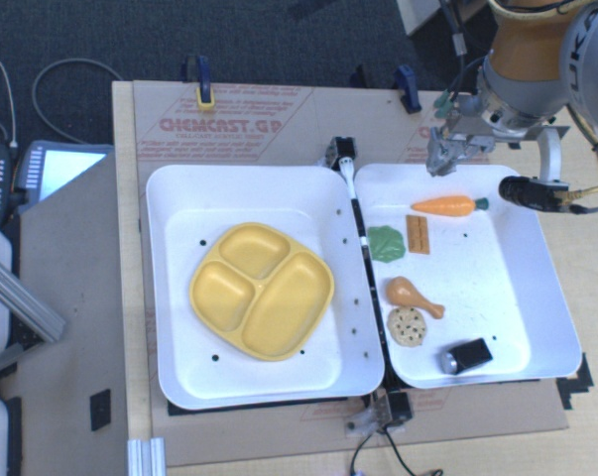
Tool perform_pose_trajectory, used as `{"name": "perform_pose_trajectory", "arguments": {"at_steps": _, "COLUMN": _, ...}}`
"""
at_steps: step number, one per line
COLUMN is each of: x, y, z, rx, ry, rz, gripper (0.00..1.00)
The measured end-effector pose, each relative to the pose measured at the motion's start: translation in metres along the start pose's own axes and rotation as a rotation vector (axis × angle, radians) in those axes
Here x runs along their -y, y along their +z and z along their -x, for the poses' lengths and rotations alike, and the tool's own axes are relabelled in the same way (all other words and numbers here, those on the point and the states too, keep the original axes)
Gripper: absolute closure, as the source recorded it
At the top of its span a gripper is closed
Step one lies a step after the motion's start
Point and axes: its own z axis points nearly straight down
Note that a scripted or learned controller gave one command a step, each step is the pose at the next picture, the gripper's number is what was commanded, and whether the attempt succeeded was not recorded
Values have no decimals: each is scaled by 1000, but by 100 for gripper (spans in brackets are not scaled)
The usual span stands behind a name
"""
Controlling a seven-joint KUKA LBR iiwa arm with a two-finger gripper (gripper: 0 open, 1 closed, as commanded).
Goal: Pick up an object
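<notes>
nearest the camera, right bin: one black block, one cookie, one drumstick; further back one green leaf, one cracker, one carrot. left bin: one yellow divided plate. far edge: gripper hovering, grasping nothing, jaw state unclear. nothing picked yet.

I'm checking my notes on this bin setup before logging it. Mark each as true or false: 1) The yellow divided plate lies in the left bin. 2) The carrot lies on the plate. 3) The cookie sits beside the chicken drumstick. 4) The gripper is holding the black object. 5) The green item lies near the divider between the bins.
1) The yellow divided plate lies in the left bin. True.
2) The carrot lies on the plate. False: it lies in the right bin.
3) The cookie sits beside the chicken drumstick. True.
4) The gripper is holding the black object. False: that object lies at the bin's near edge, far from the gripper.
5) The green item lies near the divider. True.
</notes>
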Motion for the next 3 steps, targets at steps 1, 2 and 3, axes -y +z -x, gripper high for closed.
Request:
{"name": "perform_pose_trajectory", "arguments": {"at_steps": 1, "x": 8, "y": 12, "z": -48, "rx": -1, "ry": -1, "rz": -1, "gripper": 100}}
{"name": "perform_pose_trajectory", "arguments": {"at_steps": 2, "x": 11, "y": 3, "z": -96, "rx": 0, "ry": 1, "rz": 1, "gripper": 100}}
{"name": "perform_pose_trajectory", "arguments": {"at_steps": 3, "x": 17, "y": 15, "z": -153, "rx": -1, "ry": -1, "rz": -2, "gripper": 100}}
